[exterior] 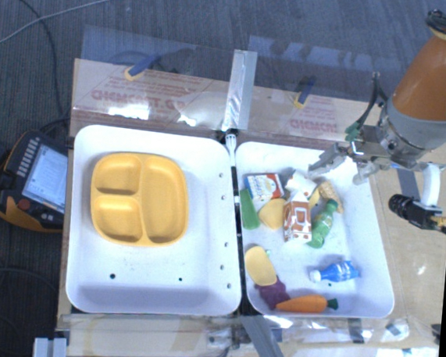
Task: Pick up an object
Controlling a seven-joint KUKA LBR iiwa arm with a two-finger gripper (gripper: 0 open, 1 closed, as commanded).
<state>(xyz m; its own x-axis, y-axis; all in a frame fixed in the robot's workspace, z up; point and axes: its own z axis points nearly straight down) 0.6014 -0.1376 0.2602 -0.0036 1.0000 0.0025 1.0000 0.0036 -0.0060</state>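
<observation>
Over the back right corner of the right bin (379,252), the claw (344,163) hangs just above the rim with its two fingers spread wide apart, and nothing sits between them. The grey arm (429,72) with its orange band comes in from the right edge.

Down in that bin there's a whole pile of toy food. A small red and white carton (263,187) lies at the back left, with a green bottle (247,208) running along the left wall right beside it. A yellow lemon-looking thing (272,213) sits touching a red and white box (297,222), and a second green bottle (322,223) lies just to the right of that box. Closer to the front are a blue water bottle (335,272) on its side, a yellow piece (260,265), a purple bit (274,292) touching it, and an orange carrot (305,303) along the front wall. None of them touch the claw; the nearest stuff is just below and left of it.

The left bin (81,270) holds a yellow divided plate (139,197), lying flat near the middle. On the floor to the left of the worktop sits a handheld controller (30,183) with a screen.
</observation>
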